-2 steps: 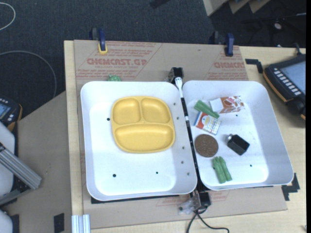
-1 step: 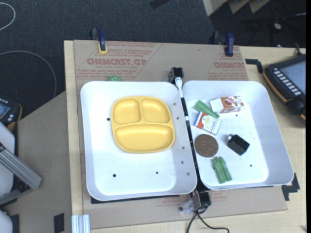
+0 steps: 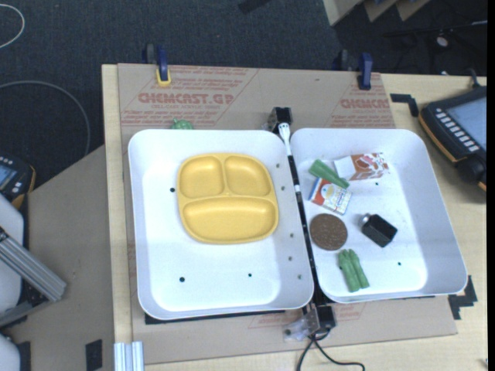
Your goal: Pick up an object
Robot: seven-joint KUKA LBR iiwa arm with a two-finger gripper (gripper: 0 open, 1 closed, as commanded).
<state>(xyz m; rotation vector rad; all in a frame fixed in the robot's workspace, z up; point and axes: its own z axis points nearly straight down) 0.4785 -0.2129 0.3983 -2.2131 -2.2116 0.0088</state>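
Seemingly nothing is picked yet: 6 objects, among them the black block and brown disc, lie untouched in the right bin; the pincer's state and place cannot be told.

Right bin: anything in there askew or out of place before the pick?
Nothing looks spilled or damaged. The right bin holds loose items lying at mixed angles: a brown disc, a black block, green pieces and small packets. The yellow tray sits flat in the left bin.

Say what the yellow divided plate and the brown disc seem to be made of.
Yellow divided plate: probably moulded plastic, judging by its smooth, even colour and soft sheen. Brown disc: unclear, perhaps cork or wood, since the surface looks matte and speckled.
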